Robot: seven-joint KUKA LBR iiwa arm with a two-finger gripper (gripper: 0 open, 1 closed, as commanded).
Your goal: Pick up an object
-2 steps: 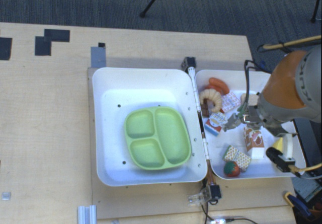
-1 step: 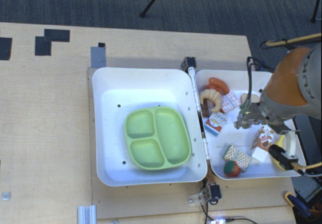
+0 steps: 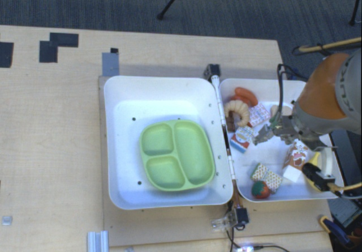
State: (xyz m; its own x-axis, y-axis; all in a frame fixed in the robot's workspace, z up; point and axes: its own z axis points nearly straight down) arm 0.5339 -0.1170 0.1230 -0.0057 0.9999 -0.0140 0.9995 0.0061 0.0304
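Lower the tool (fingers' spread I cannot tell) squarely over one loose item in the right bin, avoiding neighbours.

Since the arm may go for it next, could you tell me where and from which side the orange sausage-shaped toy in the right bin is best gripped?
Grip the orange sausage-shaped toy across its narrow middle, coming straight down from above. It lies flat and elongated near the far edge of the right white bin, its long sides mostly free; the beige ring-shaped donut toy sits close on its near side, so the gripper would probably do best to straddle it crosswise.
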